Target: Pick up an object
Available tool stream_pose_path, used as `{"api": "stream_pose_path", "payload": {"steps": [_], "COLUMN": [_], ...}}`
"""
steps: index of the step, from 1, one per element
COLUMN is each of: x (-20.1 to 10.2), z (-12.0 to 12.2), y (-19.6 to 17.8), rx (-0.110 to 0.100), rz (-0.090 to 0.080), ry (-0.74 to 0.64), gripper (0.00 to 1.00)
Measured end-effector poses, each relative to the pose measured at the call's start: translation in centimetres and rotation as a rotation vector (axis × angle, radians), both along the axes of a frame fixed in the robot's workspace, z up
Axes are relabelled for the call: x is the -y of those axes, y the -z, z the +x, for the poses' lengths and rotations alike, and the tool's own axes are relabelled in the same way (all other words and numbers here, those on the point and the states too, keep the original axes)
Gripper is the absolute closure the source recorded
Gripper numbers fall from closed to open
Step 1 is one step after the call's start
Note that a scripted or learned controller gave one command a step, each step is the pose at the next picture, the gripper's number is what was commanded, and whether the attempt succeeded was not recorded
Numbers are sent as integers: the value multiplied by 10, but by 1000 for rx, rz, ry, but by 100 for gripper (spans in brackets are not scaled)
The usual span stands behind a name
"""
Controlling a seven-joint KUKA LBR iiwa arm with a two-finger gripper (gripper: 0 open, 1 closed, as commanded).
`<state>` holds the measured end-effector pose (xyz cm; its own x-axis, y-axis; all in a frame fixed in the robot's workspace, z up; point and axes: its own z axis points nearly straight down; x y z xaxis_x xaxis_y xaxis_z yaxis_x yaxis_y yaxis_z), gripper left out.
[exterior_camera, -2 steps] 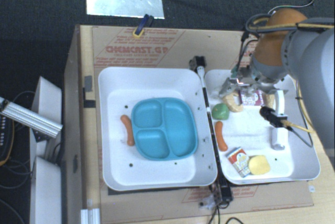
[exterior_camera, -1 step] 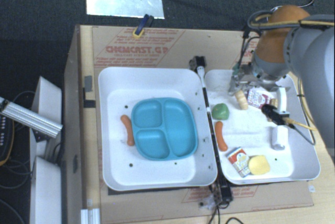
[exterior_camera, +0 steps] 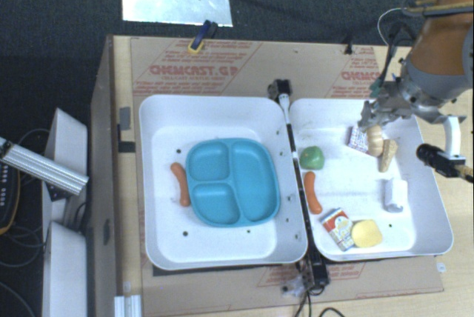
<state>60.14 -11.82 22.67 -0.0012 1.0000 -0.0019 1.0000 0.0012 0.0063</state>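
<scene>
1. Gripper (exterior_camera: 374,119) sits low over the far part of the right bin (exterior_camera: 437,230), arm reaching in from the right. Finger state: cannot tell; the wrist body covers them from this angle.
2. No target is named by the task. Nearest candidates: a small patterned packet (exterior_camera: 358,140) just below and left of the gripper tip, and a pale tan lump (exterior_camera: 375,138) directly under it. A tan stick-shaped piece (exterior_camera: 387,155) lies just beyond those, toward the near side.
3. Further from the gripper, same bin: green ball (exterior_camera: 312,157), orange sausage-like piece (exterior_camera: 312,192), white cylinder (exterior_camera: 393,194), red-and-white carton (exterior_camera: 339,227), yellow round item (exterior_camera: 366,233).
4. Left bin (exterior_camera: 159,234), well apart from the gripper: blue divided plate (exterior_camera: 232,181) with a second orange sausage (exterior_camera: 180,184) beside it.
5. Risk, judged: packet, lump and stick are crowded together. A closing could catch two at once, or pinch an edge and let it slip.
6. Risk, judged: the packet looks flat; fingers may skate over it against the bin floor.
7. Hard to read: contact between gripper and lump is uncertain. Packet print is too small to make out.
</scene>
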Motion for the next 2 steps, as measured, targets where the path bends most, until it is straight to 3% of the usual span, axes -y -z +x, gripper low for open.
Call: {"api": "stream_pose_path", "payload": {"steps": [1,2], "x": [-22,-77], "z": [-23,0], "y": [-12,-19], "rx": [-4,-4], "rz": [2,3], "ry": [-3,-3], "gripper": [100,100]}}
